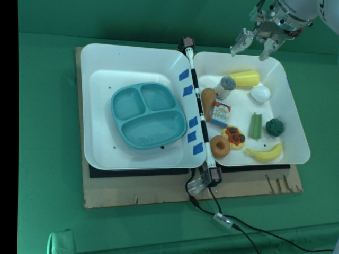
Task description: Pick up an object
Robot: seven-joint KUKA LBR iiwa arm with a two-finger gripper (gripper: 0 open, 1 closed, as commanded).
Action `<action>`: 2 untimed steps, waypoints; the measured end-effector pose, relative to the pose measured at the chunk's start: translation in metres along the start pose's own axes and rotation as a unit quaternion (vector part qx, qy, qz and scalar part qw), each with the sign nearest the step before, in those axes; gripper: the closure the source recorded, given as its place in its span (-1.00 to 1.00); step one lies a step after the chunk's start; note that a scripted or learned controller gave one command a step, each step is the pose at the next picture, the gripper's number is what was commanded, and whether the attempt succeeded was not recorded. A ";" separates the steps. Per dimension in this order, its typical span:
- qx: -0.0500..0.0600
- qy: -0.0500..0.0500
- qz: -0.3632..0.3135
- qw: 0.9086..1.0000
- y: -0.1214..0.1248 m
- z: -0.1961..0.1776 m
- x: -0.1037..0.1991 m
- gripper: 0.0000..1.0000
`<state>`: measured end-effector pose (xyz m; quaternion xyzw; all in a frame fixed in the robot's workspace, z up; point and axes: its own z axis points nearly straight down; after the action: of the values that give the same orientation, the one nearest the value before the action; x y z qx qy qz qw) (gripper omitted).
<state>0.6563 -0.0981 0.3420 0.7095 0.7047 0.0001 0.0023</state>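
1. The two-finger gripper (255,46) hung above the far rim of the right-hand shallow white bin (294,121), its fingers spread wide apart with nothing between them.

2. Taking that bin as the landmark, all the candidate objects lay inside it: a yellow plastic cylinder (244,78) near its far wall, just below the gripper in the view; a small grey-capped shaker (226,86) touching the cylinder's left end; a white egg (260,93) just right of the cylinder.

3. Along the bin's left wall sat a brown toy drumstick-like piece (208,100), a small red-and-white carton (220,113) beside it, and a glazed brown doughnut (219,146) near the front corner.

4. Towards the bin's front lay a small round pizza slice toy (234,136), a yellow banana (264,153), a green stalk (256,125) and a dark green broccoli floret (274,126).

5. To the left of the bin stood a second white bin (95,115) holding a teal divided plate (148,115).

6. The step appeared to be the approach. To do it well, the arm would probably best choose something standing apart, such as the egg or broccoli, centre the open fingers over it, turn them across its narrow width, and descend straight before closing.

7. The cylinder was nearest, yet the shaker touching it risked being nudged.
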 end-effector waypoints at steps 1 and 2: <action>0.010 -0.001 0.003 1.000 0.007 0.155 -0.027 -1.00; 0.004 -0.004 0.006 1.000 0.010 0.138 -0.031 1.00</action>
<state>0.6667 -0.1296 0.2039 0.7140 0.7001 -0.0059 0.0025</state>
